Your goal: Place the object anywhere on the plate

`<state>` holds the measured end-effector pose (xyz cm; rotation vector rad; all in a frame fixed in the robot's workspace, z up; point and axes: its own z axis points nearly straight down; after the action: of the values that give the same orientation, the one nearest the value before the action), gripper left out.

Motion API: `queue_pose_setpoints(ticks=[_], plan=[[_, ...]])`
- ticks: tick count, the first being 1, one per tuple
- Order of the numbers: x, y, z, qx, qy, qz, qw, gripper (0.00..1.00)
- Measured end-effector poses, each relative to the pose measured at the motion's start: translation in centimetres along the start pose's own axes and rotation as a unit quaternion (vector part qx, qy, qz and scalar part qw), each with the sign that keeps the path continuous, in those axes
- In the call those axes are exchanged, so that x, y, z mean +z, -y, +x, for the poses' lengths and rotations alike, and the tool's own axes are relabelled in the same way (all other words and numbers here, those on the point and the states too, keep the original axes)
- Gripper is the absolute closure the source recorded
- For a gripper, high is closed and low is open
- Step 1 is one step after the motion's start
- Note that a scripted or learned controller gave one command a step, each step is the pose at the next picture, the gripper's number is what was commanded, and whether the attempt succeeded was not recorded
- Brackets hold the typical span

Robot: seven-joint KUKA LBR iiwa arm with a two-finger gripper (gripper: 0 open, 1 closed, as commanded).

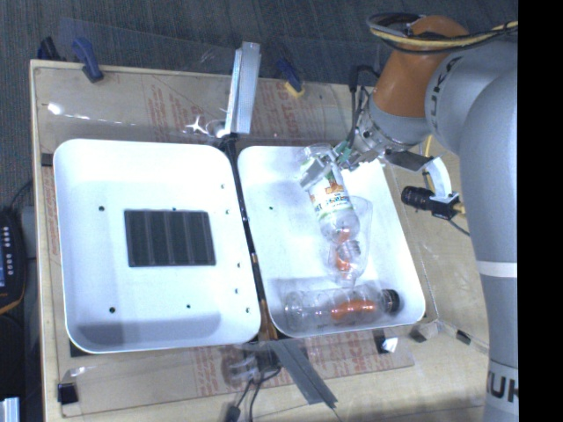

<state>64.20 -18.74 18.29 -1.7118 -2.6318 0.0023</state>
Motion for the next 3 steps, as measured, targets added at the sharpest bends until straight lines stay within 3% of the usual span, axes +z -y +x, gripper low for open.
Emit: queue_pose_setpoints(ticks=[1,2,3], plan=[[-3.1,3.0,10.0,0.008,0.000,0.000,1.0000,1.00],[-2.7,0.3,17.7,-0.209,-0.001,0.001,0.9779,1.00],[-0.8,-1.4,27.6,-0.265,0.000,0.001,0.9641,1.00]])
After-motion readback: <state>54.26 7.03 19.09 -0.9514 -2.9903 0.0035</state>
